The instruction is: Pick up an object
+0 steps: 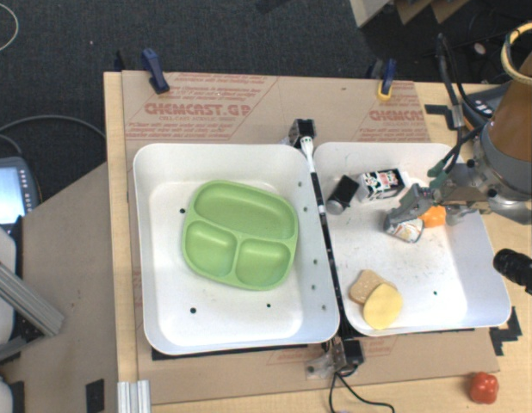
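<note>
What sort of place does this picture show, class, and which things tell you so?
Probably a robotics lab test bench: a robot arm's claw reaches into a white bin, the cardboard base is held by clamps, and cables trail around.

The arm (pixel 511 157) has a rounded grey metal wrist housing below a broad orange-brown band. Black cables run down beside it, and a thin green wire crosses toward the gripper (pixel 407 216), a grey metal piece with angular fingers, its body dull and lightly scuffed
</note>
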{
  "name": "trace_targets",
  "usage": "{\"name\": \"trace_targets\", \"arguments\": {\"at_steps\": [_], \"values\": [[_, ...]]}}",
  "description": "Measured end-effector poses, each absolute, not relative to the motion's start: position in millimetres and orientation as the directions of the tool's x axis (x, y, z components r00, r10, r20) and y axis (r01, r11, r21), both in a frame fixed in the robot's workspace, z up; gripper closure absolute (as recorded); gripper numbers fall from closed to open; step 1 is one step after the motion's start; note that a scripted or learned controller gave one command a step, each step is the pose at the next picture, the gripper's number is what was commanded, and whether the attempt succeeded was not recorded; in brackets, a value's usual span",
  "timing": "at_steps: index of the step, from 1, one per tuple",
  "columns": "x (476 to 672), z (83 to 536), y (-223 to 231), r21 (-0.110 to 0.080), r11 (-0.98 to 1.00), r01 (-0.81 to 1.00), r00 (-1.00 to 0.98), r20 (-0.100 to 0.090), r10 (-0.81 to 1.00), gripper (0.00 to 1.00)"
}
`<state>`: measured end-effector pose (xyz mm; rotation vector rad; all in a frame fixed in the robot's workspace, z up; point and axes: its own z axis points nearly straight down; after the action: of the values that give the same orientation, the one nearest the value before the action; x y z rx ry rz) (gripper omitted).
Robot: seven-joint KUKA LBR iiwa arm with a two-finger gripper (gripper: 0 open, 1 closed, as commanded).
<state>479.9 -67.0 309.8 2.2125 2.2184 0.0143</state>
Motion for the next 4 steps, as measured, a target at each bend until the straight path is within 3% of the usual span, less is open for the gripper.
{"name": "trace_targets", "arguments": {"at_steps": [1, 2, 3, 4], "values": [[479.8, 545, -54, 0.022, 0.002, 1.0, -0.002, -0.001, 1.0, 0.0], [478.5, 425, 3, -0.013, 0.006, 1.0, -0.006, 0.001, 1.0, 0.0], [479.4, 443, 70, 0.003, 0.008, 1.0, -0.008, 0.002, 1.0, 0.0], [479.0, 409, 6, -0.005, -0.007, 1.0, 0.007, -0.002, 1.0, 0.0]]}}
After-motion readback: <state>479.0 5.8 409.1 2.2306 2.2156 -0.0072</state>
